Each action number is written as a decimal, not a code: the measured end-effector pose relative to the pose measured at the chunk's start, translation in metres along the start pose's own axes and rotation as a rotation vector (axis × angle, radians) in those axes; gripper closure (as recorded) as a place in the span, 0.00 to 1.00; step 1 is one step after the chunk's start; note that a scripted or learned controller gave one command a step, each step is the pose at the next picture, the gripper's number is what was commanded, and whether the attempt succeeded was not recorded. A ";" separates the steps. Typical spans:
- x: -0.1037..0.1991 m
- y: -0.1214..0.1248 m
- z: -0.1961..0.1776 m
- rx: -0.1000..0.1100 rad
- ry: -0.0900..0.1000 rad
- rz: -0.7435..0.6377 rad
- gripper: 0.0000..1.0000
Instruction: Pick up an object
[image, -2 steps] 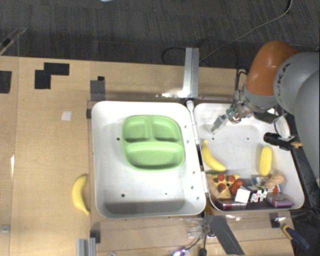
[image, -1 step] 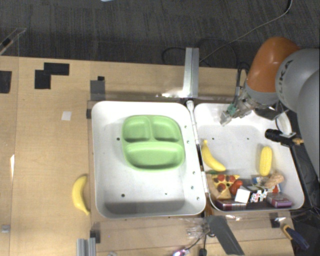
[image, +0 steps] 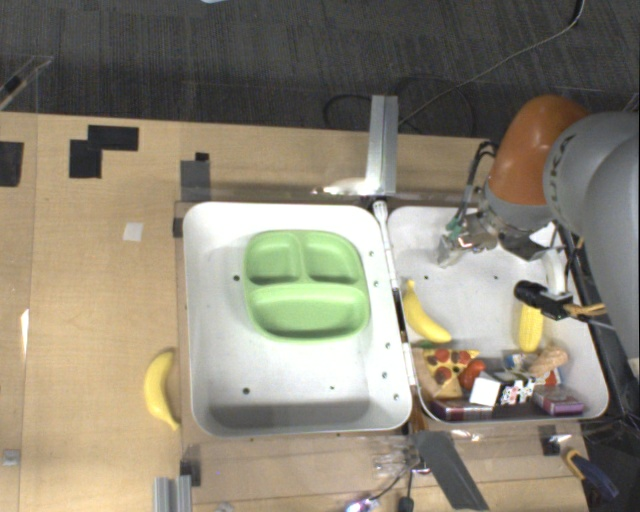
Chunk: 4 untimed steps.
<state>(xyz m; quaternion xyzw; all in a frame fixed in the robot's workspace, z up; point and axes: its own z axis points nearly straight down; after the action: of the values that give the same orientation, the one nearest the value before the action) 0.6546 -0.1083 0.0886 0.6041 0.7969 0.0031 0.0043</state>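
My gripper (image: 456, 243) hangs over the far part of the right bin (image: 478, 290), above bare white floor. A yellow banana (image: 424, 318) lies against that bin's left wall, nearer the camera than the gripper. Along the near wall lie a pizza slice (image: 450, 368), a white block (image: 485, 391), a purple object (image: 560, 405) and a tan piece (image: 549, 360). A yellow corn cob (image: 529, 327) stands toward the right side. The gripper touches none of these things.
The left bin (image: 210, 330) holds a green divided plate (image: 305, 282). A second banana (image: 160, 388) lies on the wooden bench outside the left bin's near-left corner. A metal post (image: 384, 140) rises behind the divide between the bins.
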 end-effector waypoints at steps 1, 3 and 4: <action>0.023 -0.085 -0.006 0.006 0.002 0.237 1.00; 0.037 -0.048 -0.002 -0.003 -0.001 0.181 0.00; 0.042 -0.102 -0.004 -0.006 -0.002 0.133 0.00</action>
<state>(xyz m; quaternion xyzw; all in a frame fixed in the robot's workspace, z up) 0.5447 -0.0956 0.0914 0.6557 0.7549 0.0050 0.0067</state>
